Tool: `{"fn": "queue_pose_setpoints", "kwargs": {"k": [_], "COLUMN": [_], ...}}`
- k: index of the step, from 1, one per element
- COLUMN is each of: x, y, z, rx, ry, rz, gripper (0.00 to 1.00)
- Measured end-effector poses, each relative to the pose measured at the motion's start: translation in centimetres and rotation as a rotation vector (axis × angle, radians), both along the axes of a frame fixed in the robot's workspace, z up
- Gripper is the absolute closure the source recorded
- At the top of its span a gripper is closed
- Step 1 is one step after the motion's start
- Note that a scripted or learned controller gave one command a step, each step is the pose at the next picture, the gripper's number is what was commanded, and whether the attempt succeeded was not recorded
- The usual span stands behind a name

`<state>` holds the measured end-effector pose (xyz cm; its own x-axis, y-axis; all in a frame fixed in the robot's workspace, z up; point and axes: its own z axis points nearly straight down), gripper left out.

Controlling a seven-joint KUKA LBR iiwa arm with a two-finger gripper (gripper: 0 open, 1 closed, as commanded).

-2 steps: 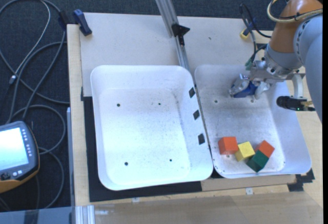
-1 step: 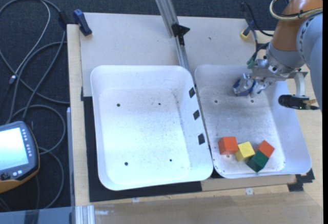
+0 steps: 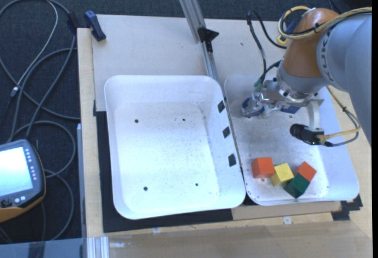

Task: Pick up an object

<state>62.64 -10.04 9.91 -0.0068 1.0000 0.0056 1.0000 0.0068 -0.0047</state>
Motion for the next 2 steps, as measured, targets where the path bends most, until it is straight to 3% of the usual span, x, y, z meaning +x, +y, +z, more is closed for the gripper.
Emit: {"fn": "queue_pose_setpoints", "kwargs": {"k": [1,2], "x": [0.1,3.2], "y": [-0.6,0.5], "z": [0.1,0.1], "rx": [-0.005,-0.006], "ry": [-0.004,-0.009], "rz": [-0.007,-0.004], "gripper": [0.00,0.00]}}
